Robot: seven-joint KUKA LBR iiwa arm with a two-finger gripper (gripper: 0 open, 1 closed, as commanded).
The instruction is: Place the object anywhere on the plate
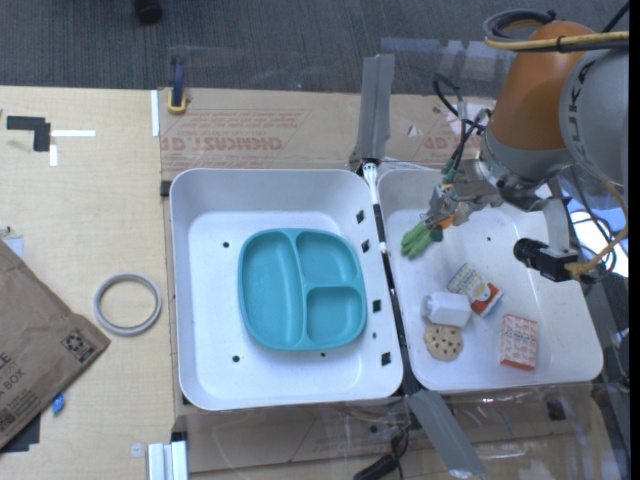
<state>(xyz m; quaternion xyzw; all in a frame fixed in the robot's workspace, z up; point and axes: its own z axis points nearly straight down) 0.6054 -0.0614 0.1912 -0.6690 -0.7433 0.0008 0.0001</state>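
Now, step in hand: lift-out from the right bin [585, 363], judged from the height of the green object [421, 235] and its closeness to the bin's left wall
Gripper [446, 211]: over the far-left part of the right bin, tilted down and leftward, fingers closed on the upper end of the green object
Green object: dangling from the fingertips, lower end hanging toward the divider between the two bins, near the far-left corner of the right bin; whether clear of the floor or brushing it, hard to tell
Plate [300, 288]: teal, three compartments, lying flat in the middle of the left bin [200, 368], nothing on it
Other items: small carton [473, 289], white block [448, 309], cookie [442, 342] and red-patterned packet [518, 341], grouped toward the near side of the right bin, well apart from the gripper
Outside the bins: tape ring [127, 302] on the bench, left of the left bin
Next move calls for: carrying leftward over the divider, stopping above any compartment of the plate, lowering, then releasing
Risk, as a judgement: grip only on the tip, so possible slip or swing while crossing the wall
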